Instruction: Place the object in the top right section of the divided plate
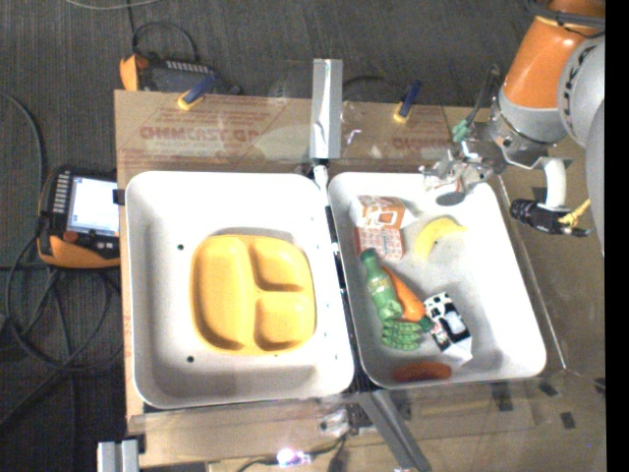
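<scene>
White plastic makes both bins. The left bin (147, 293) holds a yellow plate (254, 293) with three sections; all its sections are bare. The right bin (511, 293) holds all the loose things. At its far side lies an orange and white packet (380, 226), and just right of it a banana (436, 234). Near the middle a green bottle (376, 281) lies beside a carrot (403, 295), the two touching. Nearer to the front sits a green ribbed item (401, 336), and right of it a black and white toy (449, 324). A red sausage (424, 371) lies by the near wall. The gripper (454, 173) hangs over the far right corner of this bin, above the banana and apart from it; nothing is between its fingers, and I cannot tell if they are spread or pressed together.
</scene>
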Robot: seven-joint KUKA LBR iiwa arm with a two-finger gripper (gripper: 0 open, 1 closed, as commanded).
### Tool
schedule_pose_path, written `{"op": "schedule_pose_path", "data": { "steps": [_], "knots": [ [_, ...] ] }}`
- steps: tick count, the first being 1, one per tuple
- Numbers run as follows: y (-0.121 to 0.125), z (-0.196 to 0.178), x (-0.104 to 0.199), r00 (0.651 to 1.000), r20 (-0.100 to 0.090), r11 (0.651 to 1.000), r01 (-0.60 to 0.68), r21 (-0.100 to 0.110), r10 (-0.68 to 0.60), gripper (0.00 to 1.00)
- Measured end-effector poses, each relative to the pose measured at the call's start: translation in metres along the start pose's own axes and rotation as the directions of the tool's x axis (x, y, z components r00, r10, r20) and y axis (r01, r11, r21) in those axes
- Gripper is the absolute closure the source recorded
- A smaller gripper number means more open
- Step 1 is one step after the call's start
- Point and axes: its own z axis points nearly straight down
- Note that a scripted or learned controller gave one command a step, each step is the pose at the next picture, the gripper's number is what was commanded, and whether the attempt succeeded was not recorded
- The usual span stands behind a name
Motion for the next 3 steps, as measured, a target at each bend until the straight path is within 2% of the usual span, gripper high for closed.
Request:
{"op": "schedule_pose_path", "data": {
  "steps": [1,2,3],
  "knots": [
    [-0.001,-0.005,0.000,1.000,0.002,1.000,0.000,0.008,0.000,1.00],
    [-0.094,-0.033,0.058,0.997,-0.004,0.997,0.083,0.000,-0.083,1.00],
    [-0.135,-0.015,0.128,0.993,-0.004,0.993,0.116,0.002,-0.116,1.00]
  ]
}}
